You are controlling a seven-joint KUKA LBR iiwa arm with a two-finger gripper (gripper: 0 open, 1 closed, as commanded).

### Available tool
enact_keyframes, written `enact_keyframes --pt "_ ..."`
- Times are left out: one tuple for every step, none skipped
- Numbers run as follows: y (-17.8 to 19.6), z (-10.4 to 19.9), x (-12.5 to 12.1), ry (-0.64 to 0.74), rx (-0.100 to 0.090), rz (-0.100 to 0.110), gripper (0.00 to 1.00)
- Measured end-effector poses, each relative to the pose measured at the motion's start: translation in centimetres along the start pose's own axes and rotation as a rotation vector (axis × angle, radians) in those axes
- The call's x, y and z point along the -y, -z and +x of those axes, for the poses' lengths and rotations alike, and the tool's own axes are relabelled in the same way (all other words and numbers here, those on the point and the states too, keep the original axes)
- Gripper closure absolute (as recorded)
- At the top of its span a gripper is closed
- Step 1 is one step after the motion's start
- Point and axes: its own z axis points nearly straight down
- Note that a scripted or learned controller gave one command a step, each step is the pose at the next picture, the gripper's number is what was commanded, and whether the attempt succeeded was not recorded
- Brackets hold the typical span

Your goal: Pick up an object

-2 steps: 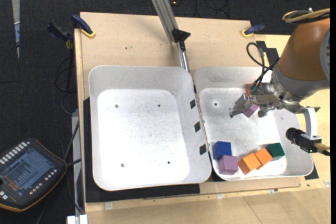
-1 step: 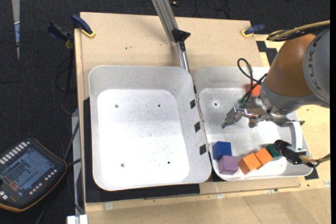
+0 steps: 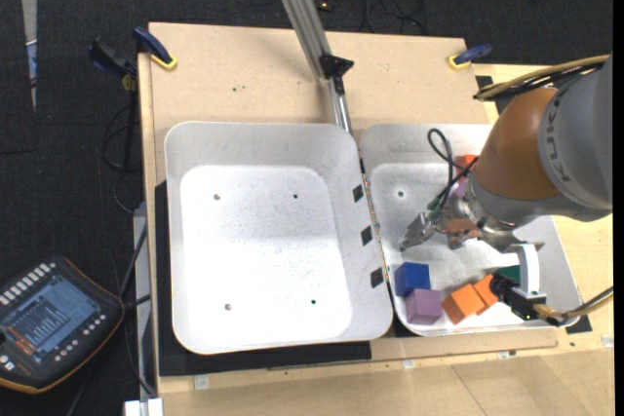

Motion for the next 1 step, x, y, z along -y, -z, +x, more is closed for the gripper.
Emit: enact_keyframes --pt "1.26 0.00 -0.09 0.000 0.000 -0.003 1.00"
